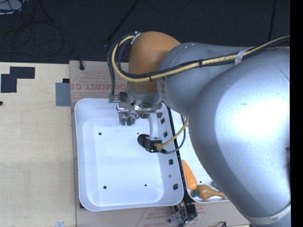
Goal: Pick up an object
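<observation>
Camera view is showing two candidates lying in the right bin (191,148): an orange piece (189,174), long and carrot-like, close by the bin's left wall, and a yellow piece (208,191) just beside it toward the near rim, partly tucked under the arm (227,103). The gripper (127,118) is hanging over the far end of the left bin (123,174), well apart from both pieces. I cannot tell how far it is open, and nothing is showing in its hold.

Closing where it is hanging would likely be catching only bin floor. Going for the orange piece is looking awkward too: the wall is leaving little room on one side, and the yellow piece is crowding the other, so a descent slightly off could be nudging one piece away or pinching both. The arm is also covering much of that bin.
</observation>
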Robot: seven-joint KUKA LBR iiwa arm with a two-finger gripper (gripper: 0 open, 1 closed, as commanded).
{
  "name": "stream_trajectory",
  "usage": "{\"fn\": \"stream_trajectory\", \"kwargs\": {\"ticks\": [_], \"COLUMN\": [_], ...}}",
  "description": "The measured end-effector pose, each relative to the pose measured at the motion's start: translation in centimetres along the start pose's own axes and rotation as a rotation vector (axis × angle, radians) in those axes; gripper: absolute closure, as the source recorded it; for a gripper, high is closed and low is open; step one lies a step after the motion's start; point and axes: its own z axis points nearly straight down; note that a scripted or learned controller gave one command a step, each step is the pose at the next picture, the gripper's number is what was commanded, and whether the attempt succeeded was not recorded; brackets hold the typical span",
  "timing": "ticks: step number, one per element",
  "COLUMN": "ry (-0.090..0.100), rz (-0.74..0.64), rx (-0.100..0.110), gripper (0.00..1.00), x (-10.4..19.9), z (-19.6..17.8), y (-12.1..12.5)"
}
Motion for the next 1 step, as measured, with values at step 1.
{"fn": "stream_trajectory", "kwargs": {"ticks": [1], "ry": [0.002], "rz": [-0.008], "rx": [0.000], "gripper": [1.00], "x": [4.24], "z": [7.17], "y": [1.14]}}
